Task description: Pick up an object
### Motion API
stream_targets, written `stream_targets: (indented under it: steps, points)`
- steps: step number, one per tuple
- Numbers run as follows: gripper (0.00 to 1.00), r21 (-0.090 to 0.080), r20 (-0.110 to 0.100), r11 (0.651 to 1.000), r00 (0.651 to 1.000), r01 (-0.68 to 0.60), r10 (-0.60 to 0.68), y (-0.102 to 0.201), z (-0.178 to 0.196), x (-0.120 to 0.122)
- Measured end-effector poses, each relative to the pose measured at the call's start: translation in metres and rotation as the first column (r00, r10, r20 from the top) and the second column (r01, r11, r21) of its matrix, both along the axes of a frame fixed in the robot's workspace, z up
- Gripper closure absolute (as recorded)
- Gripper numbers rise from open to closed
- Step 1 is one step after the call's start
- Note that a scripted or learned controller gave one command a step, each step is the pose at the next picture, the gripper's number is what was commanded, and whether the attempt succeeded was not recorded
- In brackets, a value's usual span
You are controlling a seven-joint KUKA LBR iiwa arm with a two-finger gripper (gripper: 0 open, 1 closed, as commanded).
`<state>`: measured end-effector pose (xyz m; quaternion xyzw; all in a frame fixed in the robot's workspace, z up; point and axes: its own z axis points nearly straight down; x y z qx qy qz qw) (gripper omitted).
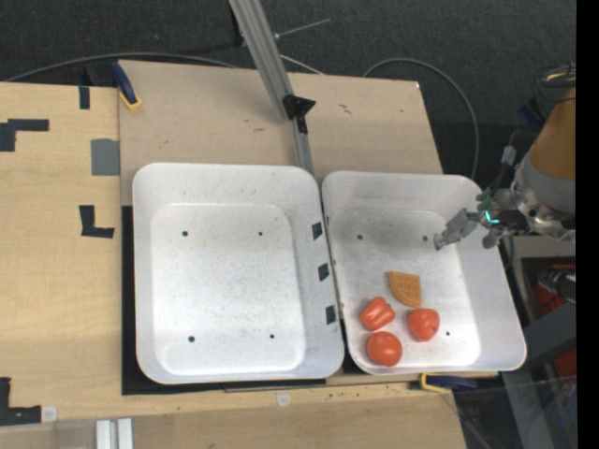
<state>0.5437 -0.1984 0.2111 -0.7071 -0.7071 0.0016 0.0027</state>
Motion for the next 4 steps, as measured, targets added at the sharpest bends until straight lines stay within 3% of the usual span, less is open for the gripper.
stream_targets:
  steps: [1,3,4]
  points:
    - [0.0,-0.001,0.005,1.0,1.0,-0.002,0.002,0.0,0.003,0.001]
    - [0.0,0.0,-0.002,1.0,1.0,-0.001,0.001,0.005,-0.103,-0.008]
    - [0.0,-0.003,0.018,1.0,1.0,-0.001,0.001,0.005,-0.118,-0.003]
